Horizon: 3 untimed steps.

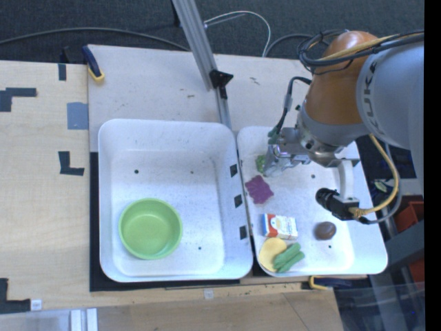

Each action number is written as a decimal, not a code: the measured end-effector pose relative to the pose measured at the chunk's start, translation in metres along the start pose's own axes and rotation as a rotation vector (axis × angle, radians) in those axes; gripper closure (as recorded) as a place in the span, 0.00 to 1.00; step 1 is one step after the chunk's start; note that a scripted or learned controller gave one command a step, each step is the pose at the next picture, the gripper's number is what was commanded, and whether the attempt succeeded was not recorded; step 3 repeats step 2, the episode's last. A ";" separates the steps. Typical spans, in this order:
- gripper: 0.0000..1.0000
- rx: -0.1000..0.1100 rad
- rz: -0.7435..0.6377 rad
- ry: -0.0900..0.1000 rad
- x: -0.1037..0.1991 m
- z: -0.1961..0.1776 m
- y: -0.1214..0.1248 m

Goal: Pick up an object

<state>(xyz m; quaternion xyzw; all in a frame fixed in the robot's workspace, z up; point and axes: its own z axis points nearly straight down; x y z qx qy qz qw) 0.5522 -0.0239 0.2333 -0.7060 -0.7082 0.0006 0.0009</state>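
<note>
Green bowl (150,228) near the left bin's (110,185) front-left corner. In the right bin (368,254): purple piece (259,189) by the left wall, carton (279,225), yellow-green toy (281,254) and brown ball (325,231) along the front edge. Gripper (274,158) low at the back-left corner, touching a small green thing (261,163); grip state impossible to tell.

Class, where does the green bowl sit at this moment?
The green bowl sits in the near left corner of the left bin, far from the objects in the right bin.
</note>
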 end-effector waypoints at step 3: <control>1.00 0.001 -0.005 0.001 0.109 0.009 -0.016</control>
